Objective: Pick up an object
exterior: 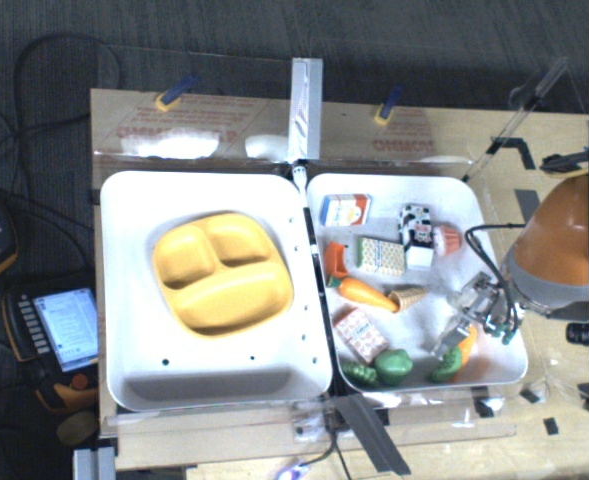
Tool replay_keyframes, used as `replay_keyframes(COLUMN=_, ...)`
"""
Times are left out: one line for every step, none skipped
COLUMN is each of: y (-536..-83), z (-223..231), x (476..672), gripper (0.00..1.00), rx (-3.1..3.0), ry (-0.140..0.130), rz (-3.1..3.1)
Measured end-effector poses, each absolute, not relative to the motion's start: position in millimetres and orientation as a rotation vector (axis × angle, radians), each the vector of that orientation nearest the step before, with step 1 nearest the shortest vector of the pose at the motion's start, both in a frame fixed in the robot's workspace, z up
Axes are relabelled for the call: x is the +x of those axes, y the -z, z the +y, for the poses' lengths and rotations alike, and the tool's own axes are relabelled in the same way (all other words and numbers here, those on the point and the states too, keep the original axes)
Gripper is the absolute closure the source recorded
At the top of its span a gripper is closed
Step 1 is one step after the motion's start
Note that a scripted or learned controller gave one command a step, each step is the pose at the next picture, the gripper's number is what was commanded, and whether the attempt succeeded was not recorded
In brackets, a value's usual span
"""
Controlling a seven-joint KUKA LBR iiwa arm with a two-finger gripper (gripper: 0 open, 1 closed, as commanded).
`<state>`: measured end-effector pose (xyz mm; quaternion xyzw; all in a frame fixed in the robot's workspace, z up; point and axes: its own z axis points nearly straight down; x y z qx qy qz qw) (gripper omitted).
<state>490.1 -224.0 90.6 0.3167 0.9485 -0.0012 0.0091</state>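
The right bin (471, 204) holds several toy foods. Among them are an orange carton (344, 209), a black-and-white item (414, 223), a green-checked box (381, 256), a carrot (366, 292), a cone (409, 296), a pink patterned box (361, 333) and a green pepper (394, 365). My gripper (457, 338) reaches low into this bin's front right corner. It sits right by a small yellow-orange piece (467, 344), with a green piece (444, 371) just in front of that. Whether it touches either piece is unclear.
The left bin (124, 268) holds a yellow divided plate (222, 270). A dark divider runs between the bins. The arm's orange band (564, 233) hangs over the right bin's right rim. A cable (479, 248) loops over the bin near the wrist.
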Motion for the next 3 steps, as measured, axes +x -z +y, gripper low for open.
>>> replay_keyframes(y=-89.5, z=-225.1, x=561.0, gripper=0.0, rx=0.789, ry=0.007, rz=3.027)
replay_keyframes(y=-90.4, z=-225.1, x=497.2, gripper=0.0, rx=0.882, ry=0.005, rz=3.001)
replay_keyframes(y=-89.4, z=-222.9, x=571.4, gripper=0.0, rx=0.92, ry=0.001, rz=2.989)
